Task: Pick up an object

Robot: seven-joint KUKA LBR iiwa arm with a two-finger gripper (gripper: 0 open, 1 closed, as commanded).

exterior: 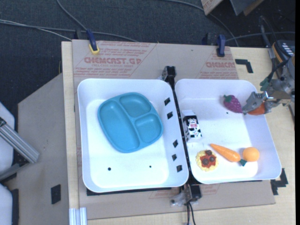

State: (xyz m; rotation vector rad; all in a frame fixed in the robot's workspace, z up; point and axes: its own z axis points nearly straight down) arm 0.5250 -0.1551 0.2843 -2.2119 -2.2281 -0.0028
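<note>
Two shallow white bins (pixel 89 125) sit side by side on a cardboard-topped bench, where the gripper (pixel 255 106) reaches over the right bin's far rim, closed on a small orange-red object (pixel 258 110). Beside it lies one purple grape bunch (pixel 232 103). One carrot (pixel 225 152) points upper-left, between one orange (pixel 251 154) and one pizza slice (pixel 206 160); one blue divided plate (pixel 130 121) occupies the left bin.

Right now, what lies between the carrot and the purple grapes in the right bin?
In the camera view, only bare white bin floor lies between the carrot and the purple grapes. The orange ball sits to the carrot's right, outside that stretch.
</note>
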